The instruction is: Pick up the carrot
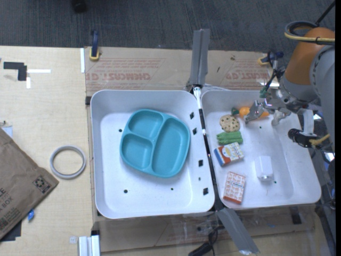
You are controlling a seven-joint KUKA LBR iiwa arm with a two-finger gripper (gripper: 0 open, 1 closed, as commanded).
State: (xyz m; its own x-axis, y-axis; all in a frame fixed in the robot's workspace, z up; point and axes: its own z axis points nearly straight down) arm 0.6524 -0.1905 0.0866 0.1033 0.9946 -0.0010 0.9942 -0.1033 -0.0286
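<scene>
The carrot (243,111) is a small orange piece lying at the back of the right bin (298,191), beside a round brown cookie (229,123). My gripper (266,116) hangs low over the back of that bin, just right of the carrot. It is open, with nothing between its fingers. The left finger (253,114) is close to the carrot's right end; I cannot tell if they touch.
The right bin also holds a green vegetable piece (229,137), a small carton (229,153), a flat printed box (234,188) and a white cup (264,168). A blue divided plate (155,142) lies in the left bin (106,196). A tape ring (67,161) lies on the bench.
</scene>
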